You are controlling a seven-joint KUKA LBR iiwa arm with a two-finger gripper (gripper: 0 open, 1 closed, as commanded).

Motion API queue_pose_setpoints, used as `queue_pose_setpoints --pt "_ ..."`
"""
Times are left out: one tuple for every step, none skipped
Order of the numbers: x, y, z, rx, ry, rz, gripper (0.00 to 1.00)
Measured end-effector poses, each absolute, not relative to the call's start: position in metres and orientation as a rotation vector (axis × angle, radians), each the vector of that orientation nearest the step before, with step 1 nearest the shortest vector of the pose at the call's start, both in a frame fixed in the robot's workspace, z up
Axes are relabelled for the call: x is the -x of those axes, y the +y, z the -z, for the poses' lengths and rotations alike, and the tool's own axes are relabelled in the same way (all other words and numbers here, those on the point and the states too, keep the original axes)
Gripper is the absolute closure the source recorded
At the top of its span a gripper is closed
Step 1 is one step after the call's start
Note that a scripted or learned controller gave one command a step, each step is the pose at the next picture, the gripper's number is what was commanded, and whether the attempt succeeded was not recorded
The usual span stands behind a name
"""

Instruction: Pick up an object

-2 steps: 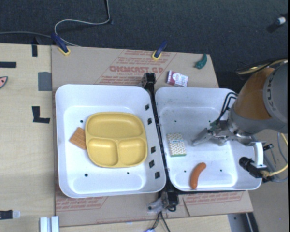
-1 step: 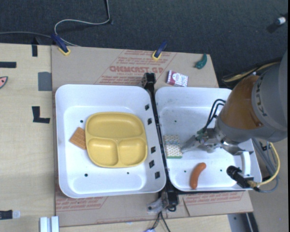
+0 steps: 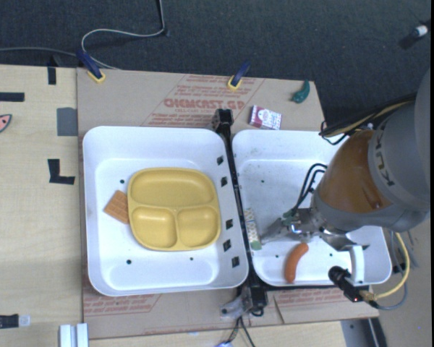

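Sausage-shaped orange object [image 3: 296, 262] is the nearest candidate for the pick: it lies on the floor of the right bin [image 3: 275, 157], just below the tool [image 3: 293, 225] toward the near rim, with its long axis running roughly away from the tool and tilted slightly, its upper end curling toward the arm's body. The tool hangs low at the end of the grey and orange arm [image 3: 372, 183], which covers much of that bin; its metal parts are too small and cluttered to read, so I cannot tell how it is set, and nothing is seen held in it. A short drop and a small shift toward the near rim would likely put it over the object, and a grasp across the narrow width looks the better bet. Going by size among the rest: the cardboard-covered tabletop [image 3: 130, 103], then the left bin [image 3: 101, 194] well off to the tool's far side, holding a yellow divided plate [image 3: 175, 208] that overlaps a tan cracker-like piece [image 3: 116, 207], then a small red and white packet [image 3: 264, 117] beyond the bins.
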State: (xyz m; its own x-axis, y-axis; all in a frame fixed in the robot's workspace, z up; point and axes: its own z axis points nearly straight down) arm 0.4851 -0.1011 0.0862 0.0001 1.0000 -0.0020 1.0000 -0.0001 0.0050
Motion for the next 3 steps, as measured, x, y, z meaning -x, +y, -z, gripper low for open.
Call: queue_pose_setpoints --pt "-0.564 -0.094 -0.086 -2.216 2.219 -0.004 0.00" --pt "-0.519 -0.094 -0.086 -2.218 2.218 -0.003 0.00" --pt "-0.486 -0.102 -0.086 -2.216 2.218 -0.005 0.00"
